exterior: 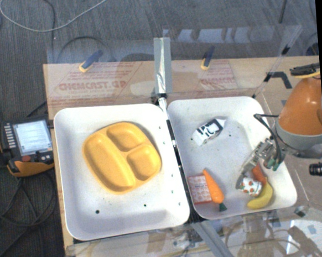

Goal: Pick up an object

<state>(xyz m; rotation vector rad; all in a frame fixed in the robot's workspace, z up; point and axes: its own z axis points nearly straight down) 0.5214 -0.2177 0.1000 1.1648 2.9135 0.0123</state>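
Where the arm reaches in from the right, its end effector hangs low over the right bin, near that bin's right wall; I cannot tell how its tips stand, since they blur into the items under them. Just below it sits a small white and red item with a reddish piece touching its upper right, too small to make out. A banana lies curved against the near right corner, touching the white and red item. To the left of these, a carrot lies at a slant with its dark tip toward the near wall, and a pink packet lies just beside it, touching its left side. Farther back in the same bin, well apart from the rest, a white carton with dark print lies on its side. The left bin holds a yellow tray with three compartments, set near its middle. Both bins rest side by side on the counter, and a handheld screen lies on the floor at the far left.
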